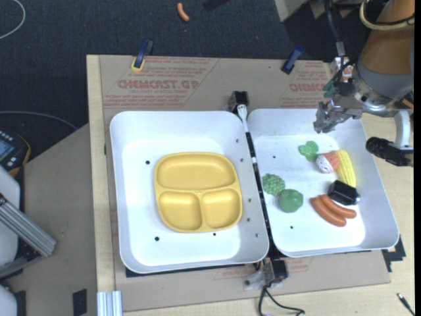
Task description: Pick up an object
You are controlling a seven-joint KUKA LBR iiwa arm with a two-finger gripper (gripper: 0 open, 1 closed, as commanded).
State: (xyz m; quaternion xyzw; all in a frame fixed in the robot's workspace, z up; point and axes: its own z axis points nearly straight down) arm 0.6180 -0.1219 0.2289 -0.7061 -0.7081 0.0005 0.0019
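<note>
My gripper (pixel 326 122) hangs over the far edge of the right bin (pixel 289 239), up and to the right of a small green piece (pixel 308 150) and apart from it. Several toy foods lie in this bin. A white and red piece (pixel 324 164), a yellow corn cob (pixel 346 168) and a black block (pixel 343 192) sit on the right. Two orange sausages (pixel 333 210) lie near the front right. A green broccoli (pixel 272 184) and a green round piece (pixel 290 200) rest near the bin's left side. I see nothing in the gripper.
The left bin (pixel 131 176) holds a yellow three-part tray (pixel 197 191). A black divider (pixel 250 151) runs between the bins. Clamps (pixel 140 56) (pixel 291 61) grip the board's far edge. A black object (pixel 388 151) juts in at the right.
</note>
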